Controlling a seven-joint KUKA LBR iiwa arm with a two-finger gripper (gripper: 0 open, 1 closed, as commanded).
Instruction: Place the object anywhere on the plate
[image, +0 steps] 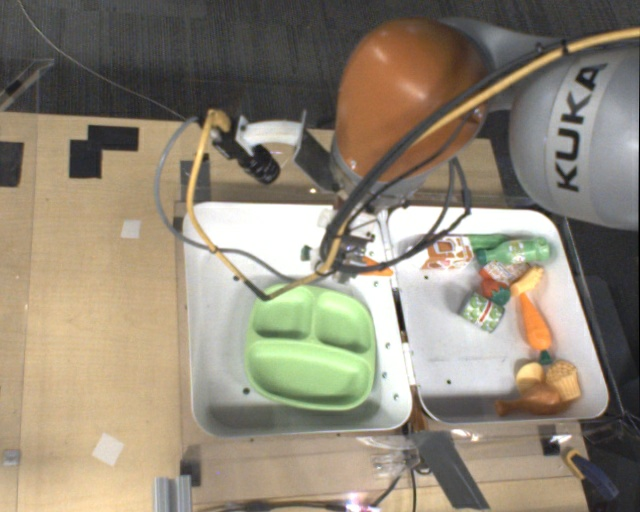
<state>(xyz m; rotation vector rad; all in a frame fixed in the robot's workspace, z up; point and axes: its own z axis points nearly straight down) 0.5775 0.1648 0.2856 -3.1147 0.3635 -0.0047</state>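
Camera view: your arm (420, 100) hangs over the left bin (215, 300), gripper (345, 255) just above the green plate (310, 345), far rim. An orange sliver (372, 267), possibly the object, shows at the tip; grip state can't be told. Toys stay in the right bin (440, 370). Centre over a plate compartment, lower, then release.

I counted two white bins (200, 330), one green plate (310, 345), one green bottle (515, 247), one carrot (535, 320), one can (483, 310).
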